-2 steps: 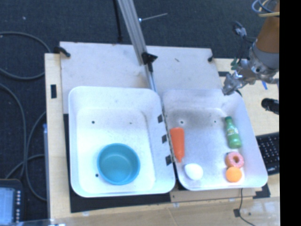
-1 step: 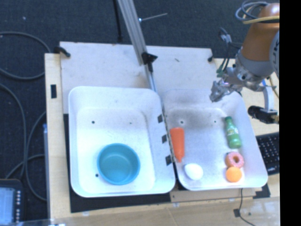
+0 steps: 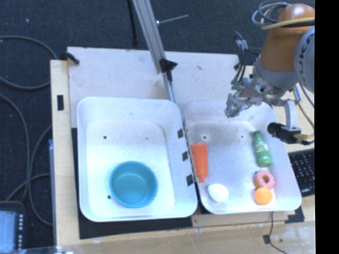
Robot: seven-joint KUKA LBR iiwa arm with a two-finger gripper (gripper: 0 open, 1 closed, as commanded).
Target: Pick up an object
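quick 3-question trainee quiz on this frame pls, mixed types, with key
1. True or false: the blue bowl sits in the same bin as the carrot.
2. Which item lies nearest the donut? A) egg B) orange ball C) green bottle
3. Fill in: the gripper hangs over the ___ bin's far edge.

Key:
1. False. The bowl is in the left bin; the carrot lies along the left wall of the right bin.
2. B. The ball touches or nearly touches the donut's near side.
3. Right. Nothing shows between the fingers, and whether they are open or shut cannot be read here.
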